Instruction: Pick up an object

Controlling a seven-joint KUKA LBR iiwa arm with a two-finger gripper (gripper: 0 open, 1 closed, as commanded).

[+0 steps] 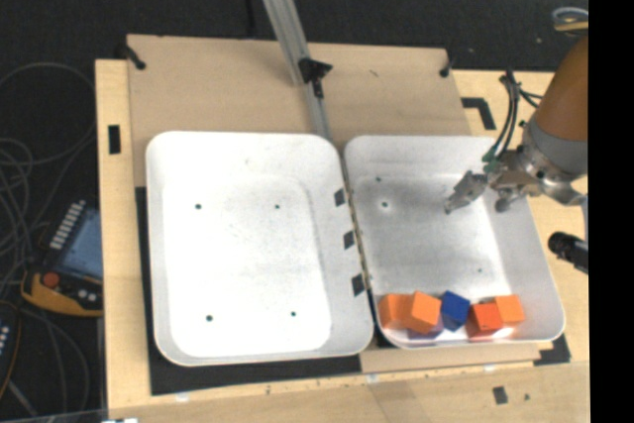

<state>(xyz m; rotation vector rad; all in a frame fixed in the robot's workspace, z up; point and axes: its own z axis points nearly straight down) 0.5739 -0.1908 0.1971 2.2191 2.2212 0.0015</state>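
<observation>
Two shallow white bins, rounded corners, matte plastic look with grey scuffing. Left bin point(243, 243) shows small dark dots on its floor. Right bin point(436, 243) holds blocks bunched along its near edge: an orange block point(411, 310) at left, a blue block point(455, 308) just beside it, then another orange block point(494, 314) to the right, all hard-edged cubes, probably foam or wood, and a purple sliver under the first orange one is too small to tell. Gripper point(474, 190) hangs over the right bin's far-right part, well apart from the blocks, nothing between its fingers; they look slightly spread, pointing left and down. The arm point(567, 109), with its orange band, enters from the right, cables alongside. A grey metal rail point(282, 15) slants from the top down to the seam between the bins. Bench point(228, 84) is tan board with black corner brackets. Dark carpet-like floor around, loose cables point(30, 163) and a handheld pendant point(69, 258) at left.
</observation>
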